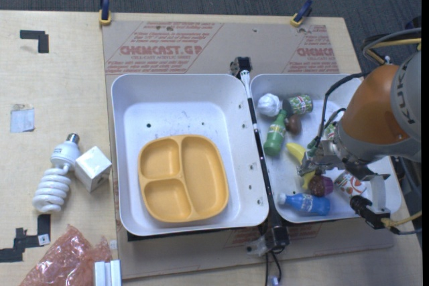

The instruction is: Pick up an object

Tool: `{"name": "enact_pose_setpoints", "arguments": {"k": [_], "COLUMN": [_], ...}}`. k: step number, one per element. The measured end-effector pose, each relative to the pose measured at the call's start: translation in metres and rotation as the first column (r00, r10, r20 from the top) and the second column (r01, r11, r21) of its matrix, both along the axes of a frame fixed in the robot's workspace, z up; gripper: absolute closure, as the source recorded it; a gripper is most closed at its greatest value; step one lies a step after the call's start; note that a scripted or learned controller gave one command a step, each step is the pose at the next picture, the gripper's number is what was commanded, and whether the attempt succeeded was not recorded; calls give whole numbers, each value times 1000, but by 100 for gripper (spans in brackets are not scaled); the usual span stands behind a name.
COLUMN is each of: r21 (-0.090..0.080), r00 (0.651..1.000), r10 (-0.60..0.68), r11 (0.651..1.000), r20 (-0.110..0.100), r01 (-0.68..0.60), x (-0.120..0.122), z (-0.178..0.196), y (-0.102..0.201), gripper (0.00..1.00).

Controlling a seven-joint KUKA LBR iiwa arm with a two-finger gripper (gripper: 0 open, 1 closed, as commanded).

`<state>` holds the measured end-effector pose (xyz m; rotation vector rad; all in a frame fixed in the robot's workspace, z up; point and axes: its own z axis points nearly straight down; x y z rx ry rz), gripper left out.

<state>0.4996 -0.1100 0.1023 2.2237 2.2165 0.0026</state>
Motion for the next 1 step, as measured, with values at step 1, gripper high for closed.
{"name": "enact_pose_setpoints", "arguments": {"k": [1], "r21": [-1], "r00": [1000], "r10": [3], "r11": [1000], "r20": [-1], "r01": [-3], "x": [-21], "z": [90], "y": [20], "gripper": [100]}}
